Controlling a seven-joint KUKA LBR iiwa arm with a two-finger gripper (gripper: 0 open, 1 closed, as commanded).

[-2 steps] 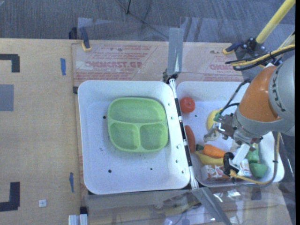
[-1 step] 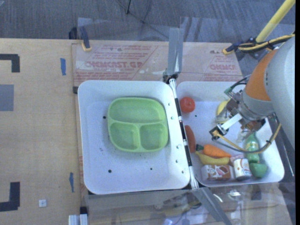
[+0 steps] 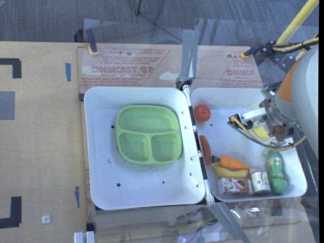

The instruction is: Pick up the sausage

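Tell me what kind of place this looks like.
Probably a robotics lab test bench: a grey robot arm reaches over two shallow white bins, one holding toy food like a reddish-brown sausage.

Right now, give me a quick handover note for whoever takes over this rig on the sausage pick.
Gripper: over the right bin, upper right area; finger state can't be read, nothing seen held.
Sausage: lies along the right bin's left wall, below the tomato and just left of the carrot and banana.
Green divided plate sits in the left bin.
Done: nothing; the sausage is not picked.
Left: move left to the sausage, grasp, lift.
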